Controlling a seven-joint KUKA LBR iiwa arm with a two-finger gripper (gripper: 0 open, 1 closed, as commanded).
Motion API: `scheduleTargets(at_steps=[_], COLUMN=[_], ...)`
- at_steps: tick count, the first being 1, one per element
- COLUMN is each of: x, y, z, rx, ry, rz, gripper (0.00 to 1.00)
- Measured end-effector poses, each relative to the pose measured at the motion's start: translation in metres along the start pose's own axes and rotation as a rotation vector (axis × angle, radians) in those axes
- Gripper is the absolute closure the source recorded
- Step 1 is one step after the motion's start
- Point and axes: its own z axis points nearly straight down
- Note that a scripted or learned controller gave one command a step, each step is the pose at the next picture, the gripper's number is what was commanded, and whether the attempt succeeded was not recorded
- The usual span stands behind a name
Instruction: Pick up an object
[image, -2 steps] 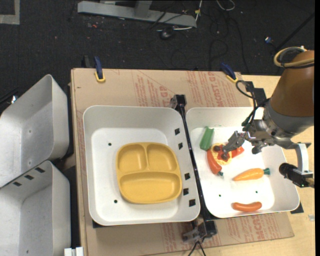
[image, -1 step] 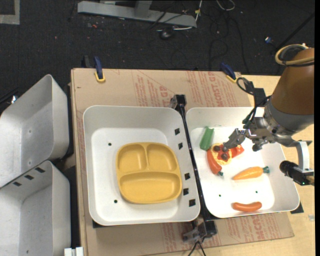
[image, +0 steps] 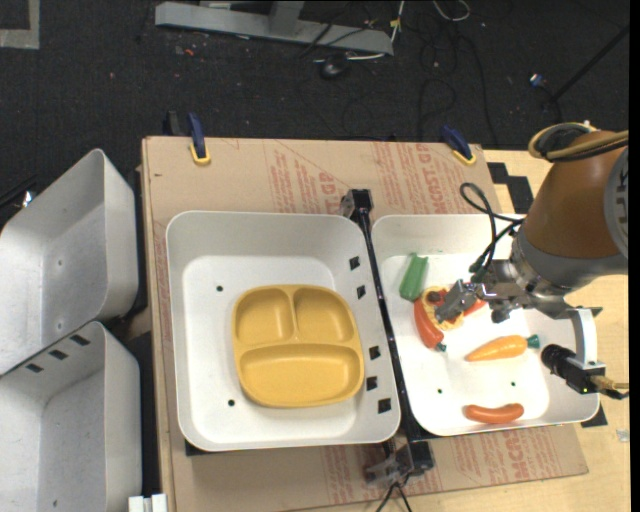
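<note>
The right bin (image: 520, 395) holds several toy foods. A green piece (image: 413, 277) lies near its left wall, with a red chili-like piece (image: 428, 329) just below it. An orange carrot (image: 495, 349) rests in the middle and a red-orange sausage (image: 493, 411) near the front edge. A small red and yellow item (image: 441, 299) sits between the green piece and the carrot. My gripper (image: 463, 298) is low over the right bin, right beside this small item and above the chili's upper end. Its dark body hides what lies under it.
The left bin (image: 200, 300) holds a yellow divided plate (image: 297, 345). A black divider (image: 375, 300) runs between the two bins. The grey and orange arm (image: 575, 220) comes in over the right bin's far right side. Black cables hang near the wrist.
</note>
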Motion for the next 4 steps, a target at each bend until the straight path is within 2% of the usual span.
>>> scheduleTargets(at_steps=[1, 2, 3, 4], x=[0.003, 0.004, 0.004, 0.001], y=[0.001, 0.001, 0.002, 0.004], z=[0.064, 0.100, 0.088, 0.046], rx=[0.002, 0.001, -0.003, -0.007], ry=[0.001, 0.001, 0.000, -0.002], rz=[0.000, 0.000, 0.002, -0.003], gripper=[0.00, 0.00, 1.00, 1.00])
